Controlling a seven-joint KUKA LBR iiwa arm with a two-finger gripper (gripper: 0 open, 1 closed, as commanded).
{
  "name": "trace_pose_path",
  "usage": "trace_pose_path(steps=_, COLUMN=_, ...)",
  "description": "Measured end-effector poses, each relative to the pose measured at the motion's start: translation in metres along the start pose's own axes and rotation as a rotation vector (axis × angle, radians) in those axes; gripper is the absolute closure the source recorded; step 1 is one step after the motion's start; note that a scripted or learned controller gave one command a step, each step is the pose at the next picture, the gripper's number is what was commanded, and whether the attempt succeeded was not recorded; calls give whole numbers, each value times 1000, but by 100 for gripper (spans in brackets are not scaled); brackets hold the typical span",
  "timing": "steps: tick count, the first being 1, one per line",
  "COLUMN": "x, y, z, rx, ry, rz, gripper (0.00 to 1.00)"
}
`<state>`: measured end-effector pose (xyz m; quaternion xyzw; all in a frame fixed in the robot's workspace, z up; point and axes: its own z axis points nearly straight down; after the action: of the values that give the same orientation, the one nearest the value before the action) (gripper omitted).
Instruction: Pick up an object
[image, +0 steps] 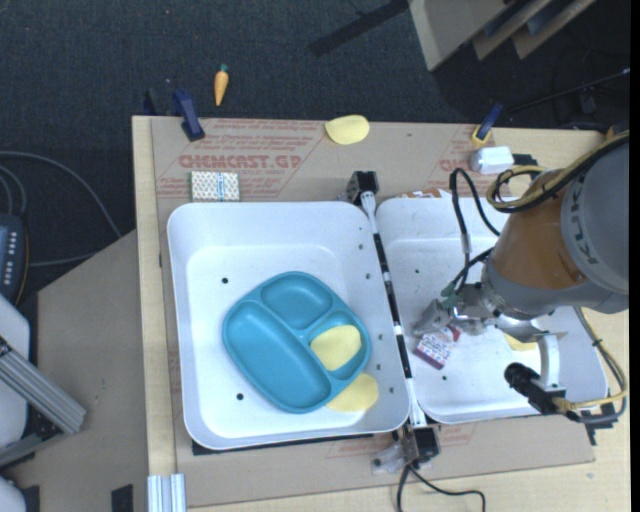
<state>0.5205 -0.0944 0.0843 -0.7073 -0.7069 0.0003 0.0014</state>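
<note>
1. The arm (548, 250) is reaching in from the right and is hanging over the right bin (420, 235). Its orange band is sitting above the middle of that bin.
2. The gripper (447, 312) is pointing down at the bin's left half, near the divider between the two bins. Whether it is spread or pressed together cannot be told; its tip is blurring into the clutter below it.
3. A small red-and-white packet (435, 349) is lying on the floor of the right bin, just below the gripper in the view. Whether the two are touching cannot be told. Nothing is showing as gripped.
4. A yellow scrap (519, 341) is peeking out from under the wrist, further right in the same bin.
5. The left bin (190, 300) is holding a blue divided plate (275, 345), lying flat and set at a slant.
6. One yellow piece (337, 345) is resting in the plate's small right compartment. A second yellow piece (352, 395) is lying on the bin floor, touching the plate's lower right edge.
7. On the bench (160, 210) behind the bins, a yellow lump (347, 129) and a patterned sachet (215, 185) are lying well apart.
</note>
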Motion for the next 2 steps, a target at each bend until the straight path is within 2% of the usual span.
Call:
trace_pose_path(steps=1, x=-14, y=14, z=0, rx=-4, ry=-2, rz=0, gripper=0)
trace_pose_path(steps=2, x=-40, y=147, z=-29, rx=-4, ry=-3, rz=-2, gripper=0)
